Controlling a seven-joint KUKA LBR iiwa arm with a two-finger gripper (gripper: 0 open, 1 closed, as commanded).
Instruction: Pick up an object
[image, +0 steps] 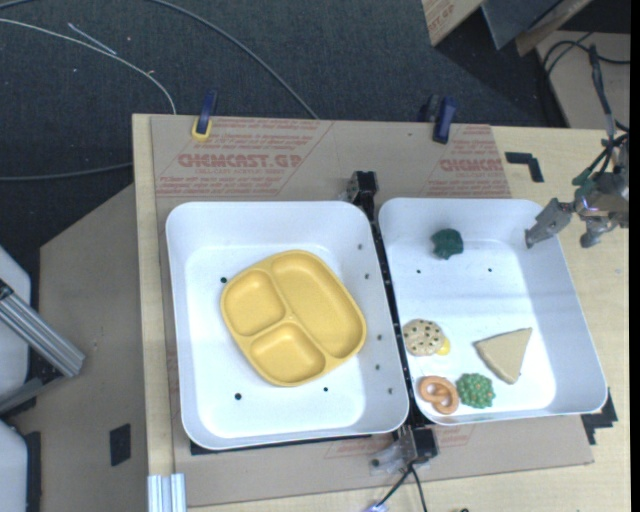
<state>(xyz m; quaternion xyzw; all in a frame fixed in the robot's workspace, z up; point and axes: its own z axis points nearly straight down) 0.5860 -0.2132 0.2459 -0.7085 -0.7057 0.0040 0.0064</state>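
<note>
Camera view: hand (572, 224) beside bin rim (556, 228)

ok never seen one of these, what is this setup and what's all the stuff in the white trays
This is a single camera fixed above a workbench, looking down at a slant. Two shallow white bins sit side by side. The left bin holds a yellow divided plate. The right bin holds toy food: a dark green broccoli piece, a cookie, a pretzel, a green leafy piece and a tan wedge. The metal claw at the right edge is the robot arm's gripper, hovering over the bin's far right corner, holding nothing.
</note>
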